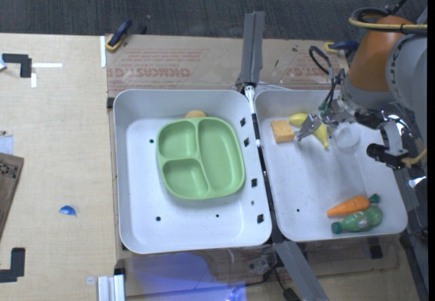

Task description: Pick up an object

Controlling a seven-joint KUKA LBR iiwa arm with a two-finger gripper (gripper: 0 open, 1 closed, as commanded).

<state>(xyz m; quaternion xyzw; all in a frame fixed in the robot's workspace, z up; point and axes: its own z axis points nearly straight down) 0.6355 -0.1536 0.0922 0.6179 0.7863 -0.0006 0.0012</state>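
Because the yellow banana-like toy [300, 119] lay beside the orange block [283, 131] at the right bin's [319, 184] far end, I had the gripper [314, 127] low over both. Whether anything sat between its tips I could not tell. Carrot [349, 206] and green bottle [357, 220] lay well apart, near the front corner.

Grey arm [411, 65], orange band, black looping cables, metallic gripper [314, 128].
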